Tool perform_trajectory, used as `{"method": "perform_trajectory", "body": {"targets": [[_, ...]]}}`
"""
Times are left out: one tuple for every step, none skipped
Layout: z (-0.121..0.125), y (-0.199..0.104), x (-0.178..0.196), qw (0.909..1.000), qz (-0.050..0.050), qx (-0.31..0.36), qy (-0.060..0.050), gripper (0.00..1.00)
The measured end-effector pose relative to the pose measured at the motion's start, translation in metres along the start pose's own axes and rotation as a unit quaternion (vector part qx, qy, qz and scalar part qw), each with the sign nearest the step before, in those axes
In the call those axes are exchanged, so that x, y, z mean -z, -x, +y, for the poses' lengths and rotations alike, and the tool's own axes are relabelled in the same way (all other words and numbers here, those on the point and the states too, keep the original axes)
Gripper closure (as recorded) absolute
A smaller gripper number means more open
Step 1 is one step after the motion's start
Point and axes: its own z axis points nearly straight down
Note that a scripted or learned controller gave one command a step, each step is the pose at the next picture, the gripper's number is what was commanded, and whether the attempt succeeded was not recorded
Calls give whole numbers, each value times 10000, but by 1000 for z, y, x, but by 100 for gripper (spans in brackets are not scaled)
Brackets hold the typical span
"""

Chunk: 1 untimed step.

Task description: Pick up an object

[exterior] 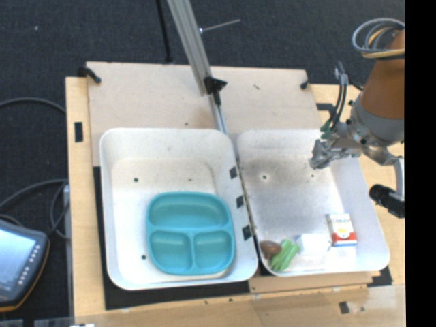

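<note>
Camera view looks down on a pale wooden worktop [157, 101] bearing two shallow white plastic bins. The left bin [119, 155] holds a turquoise three-compartment plastic tray [191, 232]. The right bin [286, 182] has its objects gathered along the near edge: a small white carton with a red-orange lower half [341, 229], a flat white packet [312, 244], a green elongated pod-like item [287, 254] and a brown rounded lump [270, 248] touching the pod's left side.

The end effector [321, 157] hangs over the far right part of the right bin, apart from every object. Whether it is spread or closed I cannot tell at this size, and nothing is seen in its grasp.

The carton seems the likeliest target: it lies toward the near edge from the end effector, slightly to the right, standing clear of the others. Its long axis runs roughly far-to-near, red-orange end nearest the camera. The green pod lies diagonally, near-left to far-right.
</note>
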Motion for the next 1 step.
{"method": "perform_trajectory", "body": {"targets": [[1, 2, 10, 10000, -17, 26, 28, 100]]}}
